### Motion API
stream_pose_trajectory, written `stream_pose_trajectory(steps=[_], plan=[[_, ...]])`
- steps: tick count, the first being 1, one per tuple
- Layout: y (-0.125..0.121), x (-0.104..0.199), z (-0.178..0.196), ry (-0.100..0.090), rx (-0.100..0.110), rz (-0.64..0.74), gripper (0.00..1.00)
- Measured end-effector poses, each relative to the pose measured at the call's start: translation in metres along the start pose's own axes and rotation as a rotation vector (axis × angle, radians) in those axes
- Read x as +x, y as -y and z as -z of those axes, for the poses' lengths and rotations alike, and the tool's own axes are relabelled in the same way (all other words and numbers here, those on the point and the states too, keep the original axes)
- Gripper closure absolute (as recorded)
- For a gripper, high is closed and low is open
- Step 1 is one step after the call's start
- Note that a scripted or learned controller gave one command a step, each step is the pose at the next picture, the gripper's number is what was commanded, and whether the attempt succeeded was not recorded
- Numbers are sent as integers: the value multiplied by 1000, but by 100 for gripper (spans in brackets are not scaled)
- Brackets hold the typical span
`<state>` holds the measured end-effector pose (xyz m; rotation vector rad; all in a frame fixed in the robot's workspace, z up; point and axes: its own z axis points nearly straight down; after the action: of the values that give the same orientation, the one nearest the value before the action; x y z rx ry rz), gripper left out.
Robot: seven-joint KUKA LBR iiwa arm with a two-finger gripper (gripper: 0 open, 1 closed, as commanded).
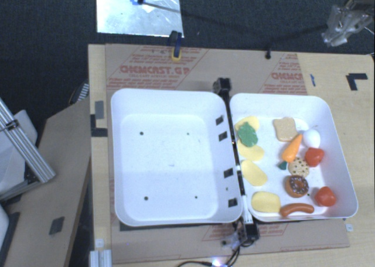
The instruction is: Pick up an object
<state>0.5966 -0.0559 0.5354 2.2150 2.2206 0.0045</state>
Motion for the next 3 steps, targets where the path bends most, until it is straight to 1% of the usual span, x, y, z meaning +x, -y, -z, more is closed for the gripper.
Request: stream_pose_trajectory(steps=[1,2,3], plan=[[-75,-13,-1,1,0,2,100],[-71,22,-123,-4,15,5,100],[-31,83,9,-5,-12,9,100]])
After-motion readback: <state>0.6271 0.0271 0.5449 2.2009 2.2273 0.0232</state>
